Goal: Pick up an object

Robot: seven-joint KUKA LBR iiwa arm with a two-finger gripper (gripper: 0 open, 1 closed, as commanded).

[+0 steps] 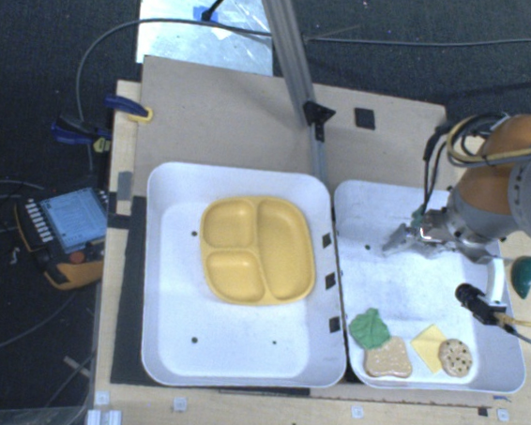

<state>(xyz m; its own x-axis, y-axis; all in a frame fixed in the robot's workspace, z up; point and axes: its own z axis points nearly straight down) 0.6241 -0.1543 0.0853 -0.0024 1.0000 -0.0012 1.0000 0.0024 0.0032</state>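
- From my remote station: a tan bench (228, 118) on dark carpet carries two white bins side by side.
- The left bin (163, 338) holds a yellow divided tray (257, 250).
- In the right bin (360, 207), a green leaf (369, 327), toast slice (389, 359), cheese slice (429, 346) and cookie (455, 357) crowd the six o'clock edge.
- The gripper (396, 241) hovers toward twelve o'clock over bare floor, its fingers apart, clasping nothing.

Left bin (160, 271): white, holding pale yellow divided tray (257, 250). Right bin (361, 203): white; at near end green leaf piece (369, 328), tan toast slice (389, 359), yellow cheese square (428, 347), beige cookie with dark specks (456, 357). Arm (509, 181): grey, orange band. Bench (220, 108): tan.
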